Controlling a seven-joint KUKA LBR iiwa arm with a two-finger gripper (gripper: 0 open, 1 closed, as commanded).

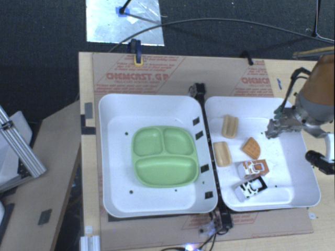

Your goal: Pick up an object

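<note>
The right bin (298,192) holds several small items: a tan bread piece (230,126) at the top, a second tan bread piece (222,153) near the divider, an orange waffle-like piece (251,148), a small orange and white carton (254,168), and a black and white carton (250,188) at the front. My gripper (273,130) hangs over the right part of this bin, to the right of the orange piece and apart from it. Nothing shows between its fingers.
The left bin (112,140) holds a green divided plate (165,156). A black divider (207,150) runs between the bins. The arm's grey body and orange band (319,90) stand over the right bin's far right edge. A cable arcs across the back.
</note>
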